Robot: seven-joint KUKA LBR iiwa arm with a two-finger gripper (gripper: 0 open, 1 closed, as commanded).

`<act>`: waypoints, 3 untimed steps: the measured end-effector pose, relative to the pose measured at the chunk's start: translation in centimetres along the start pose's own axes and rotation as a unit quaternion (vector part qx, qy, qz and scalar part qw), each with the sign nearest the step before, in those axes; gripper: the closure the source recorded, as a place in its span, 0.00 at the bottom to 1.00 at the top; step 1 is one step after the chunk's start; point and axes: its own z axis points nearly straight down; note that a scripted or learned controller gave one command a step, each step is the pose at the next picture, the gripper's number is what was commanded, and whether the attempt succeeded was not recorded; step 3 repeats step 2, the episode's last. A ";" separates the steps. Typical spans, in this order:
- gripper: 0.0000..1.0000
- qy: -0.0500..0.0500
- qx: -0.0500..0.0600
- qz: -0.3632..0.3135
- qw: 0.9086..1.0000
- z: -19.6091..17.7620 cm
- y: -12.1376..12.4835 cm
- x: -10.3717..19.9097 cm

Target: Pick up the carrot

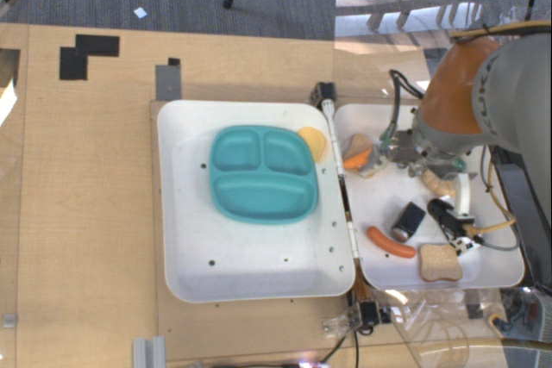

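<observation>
Right white bin — small orange carrot, tapered, pincer beside it — grip state unclear.

Claw fingers hidden under the arm's wrist.

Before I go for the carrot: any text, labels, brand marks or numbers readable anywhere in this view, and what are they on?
None readable.
Black can in the right bin: any label too small and blurred to read.
Black blocks on the bench top: plain shapes, no lettering.
Teal tray, carrot, sausage, bread: no markings visible.
</observation>
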 end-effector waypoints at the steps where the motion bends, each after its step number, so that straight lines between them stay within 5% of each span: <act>1: 0.00 0.003 0.011 0.160 0.987 0.4 4.8 -0.4; 2: 1.00 0.001 0.016 0.154 0.988 -0.5 4.7 -0.4; 3: 1.00 0.001 0.016 0.154 0.988 -0.5 4.7 -0.4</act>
